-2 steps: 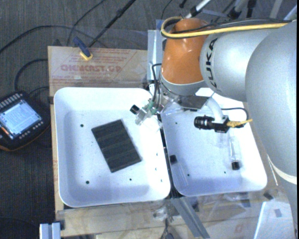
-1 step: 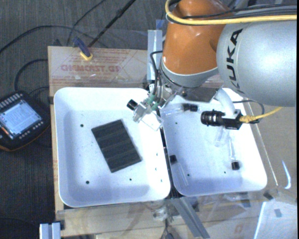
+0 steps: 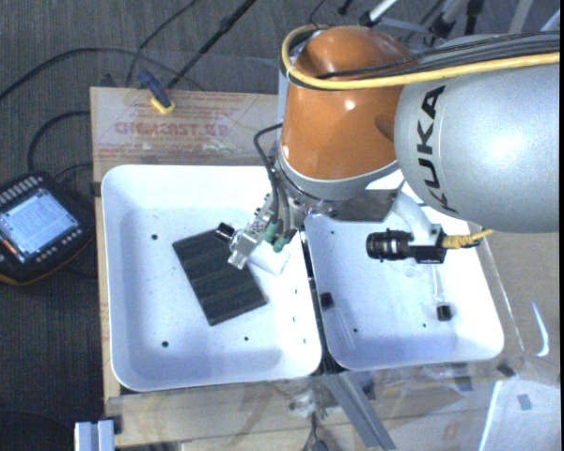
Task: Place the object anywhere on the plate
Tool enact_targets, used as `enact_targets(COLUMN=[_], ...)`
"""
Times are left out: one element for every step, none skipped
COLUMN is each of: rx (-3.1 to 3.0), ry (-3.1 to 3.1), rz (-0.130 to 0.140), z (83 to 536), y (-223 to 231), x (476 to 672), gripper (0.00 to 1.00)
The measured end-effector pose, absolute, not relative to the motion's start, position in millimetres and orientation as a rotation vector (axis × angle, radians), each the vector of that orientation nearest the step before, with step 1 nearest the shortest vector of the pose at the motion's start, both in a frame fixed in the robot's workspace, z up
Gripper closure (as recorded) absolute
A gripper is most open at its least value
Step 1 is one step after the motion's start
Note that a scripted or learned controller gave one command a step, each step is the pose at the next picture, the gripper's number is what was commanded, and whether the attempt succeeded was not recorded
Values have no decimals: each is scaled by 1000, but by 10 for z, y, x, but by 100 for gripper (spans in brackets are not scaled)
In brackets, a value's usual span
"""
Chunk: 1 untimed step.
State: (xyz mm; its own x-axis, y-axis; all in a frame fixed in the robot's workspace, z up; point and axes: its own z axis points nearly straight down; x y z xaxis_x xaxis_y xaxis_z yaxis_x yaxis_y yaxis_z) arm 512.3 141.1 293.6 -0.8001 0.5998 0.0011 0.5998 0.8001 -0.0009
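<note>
Black and ribbed, the flat plate [image 3: 219,276] lay tilted on the floor of the left bin [image 3: 132,346]. The gripper [image 3: 257,240] hung over its upper right corner (finger spacing could not be told). Both bins sat on a wooden bench [image 3: 183,128]; the arm [image 3: 423,120] hid the right bin's [image 3: 404,336] top edge.
</note>
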Motion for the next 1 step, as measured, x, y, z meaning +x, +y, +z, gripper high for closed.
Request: enact_targets(rx=[-276], ry=[-3130], rz=[-2], z=[3019], y=[1648], x=[4840], gripper=[100])
